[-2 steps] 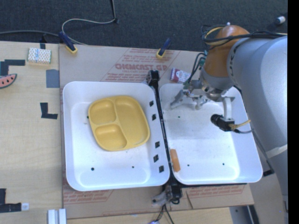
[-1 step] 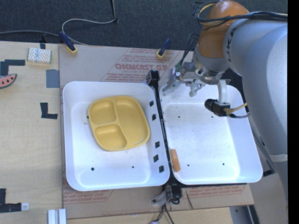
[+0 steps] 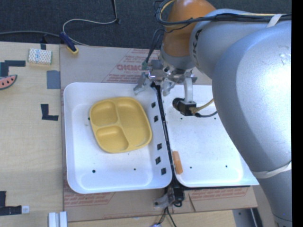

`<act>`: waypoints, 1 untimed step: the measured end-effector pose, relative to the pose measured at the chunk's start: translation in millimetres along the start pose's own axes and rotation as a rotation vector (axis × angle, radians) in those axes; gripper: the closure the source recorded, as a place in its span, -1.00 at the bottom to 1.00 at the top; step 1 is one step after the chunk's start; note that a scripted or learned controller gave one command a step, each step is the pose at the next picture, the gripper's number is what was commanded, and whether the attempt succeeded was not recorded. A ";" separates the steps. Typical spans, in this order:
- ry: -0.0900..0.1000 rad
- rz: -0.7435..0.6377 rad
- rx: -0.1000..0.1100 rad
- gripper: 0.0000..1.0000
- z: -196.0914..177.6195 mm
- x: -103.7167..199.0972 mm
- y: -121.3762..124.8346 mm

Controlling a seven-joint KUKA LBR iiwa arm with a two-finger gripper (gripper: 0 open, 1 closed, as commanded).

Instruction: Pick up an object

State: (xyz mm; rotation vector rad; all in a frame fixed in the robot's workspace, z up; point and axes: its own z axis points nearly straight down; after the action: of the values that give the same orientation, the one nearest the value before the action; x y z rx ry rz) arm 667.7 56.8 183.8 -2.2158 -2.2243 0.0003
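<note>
Camera view shows a yellow divided plate lying flat in the left bin, below and to the left of the gripper, well apart from it and touched by nothing. The plate has three compartments and sits toward the upper middle of that bin's floor. A small orange object lies in the right bin, against its left wall near the lower corner, farther below the gripper than the plate is. The gripper hangs over the far end of the wall where the two bins meet, with the orange band of the wrist above it; whether its fingers are apart or together cannot be told from this angle, and nothing can be seen between them. Just right of the gripper a dark fitting with a pale cable hangs over the right bin. The grey arm covers much of the right side. Far to the left of the gripper, on the wooden bench, lie a small patterned block, a red slice-shaped piece and several dark tape marks. A blue-and-yellow handled tool rests at the bench's far edge.
</note>
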 end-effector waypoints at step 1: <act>-0.002 -0.001 0.001 1.00 -9.5 -0.7 0.0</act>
State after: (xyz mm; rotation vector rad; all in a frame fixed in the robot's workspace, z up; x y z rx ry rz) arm 667.7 56.2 193.4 -2.2158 -2.2256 0.0038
